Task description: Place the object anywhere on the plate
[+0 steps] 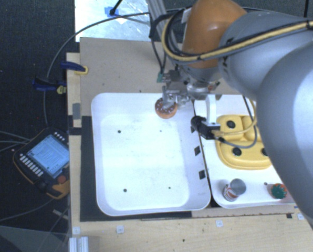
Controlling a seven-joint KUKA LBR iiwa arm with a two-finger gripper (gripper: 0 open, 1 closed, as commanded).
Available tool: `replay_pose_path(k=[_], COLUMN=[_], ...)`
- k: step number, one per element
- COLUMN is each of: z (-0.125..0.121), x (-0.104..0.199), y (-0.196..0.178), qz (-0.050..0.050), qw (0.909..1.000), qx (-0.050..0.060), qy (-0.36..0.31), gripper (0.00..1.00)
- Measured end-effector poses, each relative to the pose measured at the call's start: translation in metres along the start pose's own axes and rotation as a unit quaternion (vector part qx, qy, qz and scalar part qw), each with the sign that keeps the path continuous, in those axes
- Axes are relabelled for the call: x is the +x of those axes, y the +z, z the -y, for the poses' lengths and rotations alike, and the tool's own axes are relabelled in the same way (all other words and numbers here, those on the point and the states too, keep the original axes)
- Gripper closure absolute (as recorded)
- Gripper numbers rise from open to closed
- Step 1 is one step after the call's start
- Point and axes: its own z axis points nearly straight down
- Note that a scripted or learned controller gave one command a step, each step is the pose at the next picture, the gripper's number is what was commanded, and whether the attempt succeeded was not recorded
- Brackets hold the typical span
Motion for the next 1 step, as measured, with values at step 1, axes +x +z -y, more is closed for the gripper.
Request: replay_pose_path(k=[1], z=[-0.0010], x=[-0.0007], y=[-0.0011], qz=[0.000], qw=[1.0000], qx=[-0.001], qy=[0.001], gripper=[0.00])
